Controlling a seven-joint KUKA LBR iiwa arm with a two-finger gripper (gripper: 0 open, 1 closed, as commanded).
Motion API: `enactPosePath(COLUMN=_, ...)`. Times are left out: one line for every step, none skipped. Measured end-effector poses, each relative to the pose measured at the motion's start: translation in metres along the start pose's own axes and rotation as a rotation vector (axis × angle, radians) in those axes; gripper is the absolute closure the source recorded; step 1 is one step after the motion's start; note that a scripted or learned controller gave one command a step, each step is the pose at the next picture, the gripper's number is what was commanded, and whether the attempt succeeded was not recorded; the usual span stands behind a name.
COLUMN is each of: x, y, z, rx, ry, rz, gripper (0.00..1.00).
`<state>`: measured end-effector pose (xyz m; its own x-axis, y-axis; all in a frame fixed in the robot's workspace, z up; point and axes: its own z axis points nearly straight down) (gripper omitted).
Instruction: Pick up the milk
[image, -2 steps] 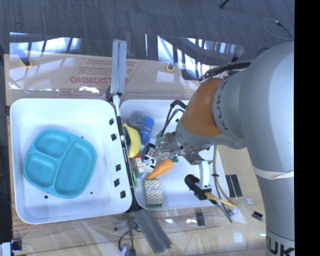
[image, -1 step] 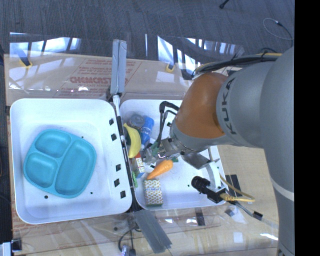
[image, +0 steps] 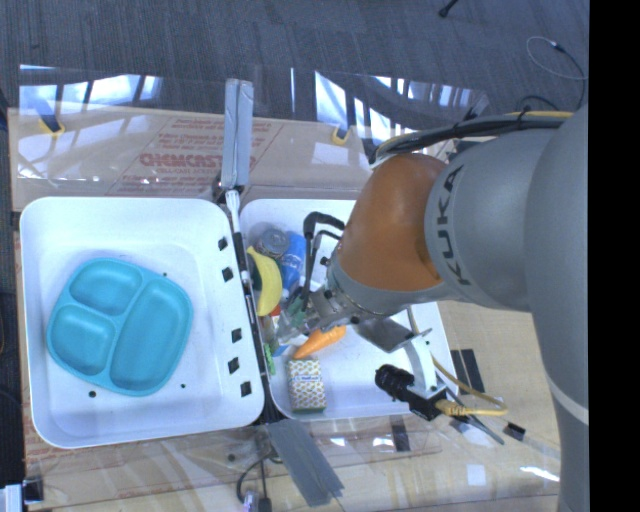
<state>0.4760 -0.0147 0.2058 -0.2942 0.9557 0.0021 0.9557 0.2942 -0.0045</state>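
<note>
Arm (image: 500, 230) is the biggest thing in the camera view: grey body with the orange band, coming in from the right and hanging over the right bin (image: 420, 400), covering most of its middle. Bench (image: 130, 160) under it carries both white bins side by side, with printed cardboard showing along the far edge. Left bin (image: 40, 300) holds a blue divided plate (image: 120, 325), three compartments, lying flat and well apart from everything else. Right bin's contents are crowded against its left wall, next to the divider. Gripper (image: 305, 315) sits low in that pile, between the yellow banana-like item (image: 266, 282) and the carrot (image: 322, 340); can't tell if the fingers are apart or together, wrist and clutter hide them. Blue bottle-like object (image: 291, 255) with a grey cap lies just behind the banana, near the far-left corner. Carrot is tilted, just right of the gripper tip. Small patterned carton (image: 307, 385), green and white, stands near the front-left corner of the right bin, apart from the gripper; probably the milk, but label is too small to read. Nothing visibly between the fingers.
</note>
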Motion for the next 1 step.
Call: enactPosePath(x=-0.0002, y=0.0007, z=-0.0093, rx=0.001, ry=0.000, rz=-0.004, gripper=1.00)
